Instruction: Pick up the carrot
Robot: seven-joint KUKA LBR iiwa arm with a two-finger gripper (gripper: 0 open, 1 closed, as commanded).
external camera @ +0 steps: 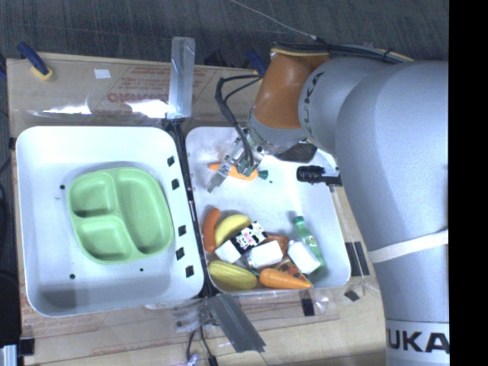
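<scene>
In the upper part of the right bin point(324, 204), a small orange carrot point(245, 175) with a green tip sits between the grey fingers of my gripper point(232, 166). The gripper is shut on the carrot and points down and to the left. One finger crosses over the carrot and hides its middle. I cannot tell whether the carrot touches the bin floor.
A pile fills the right bin's lower half: a yellow banana point(231, 225), two long orange pieces point(211, 229) point(284, 279), a green bottle point(305, 239), white blocks point(265, 255) and a yellow-green fruit point(231, 276). The left bin point(38, 204) holds a green divided plate point(120, 213).
</scene>
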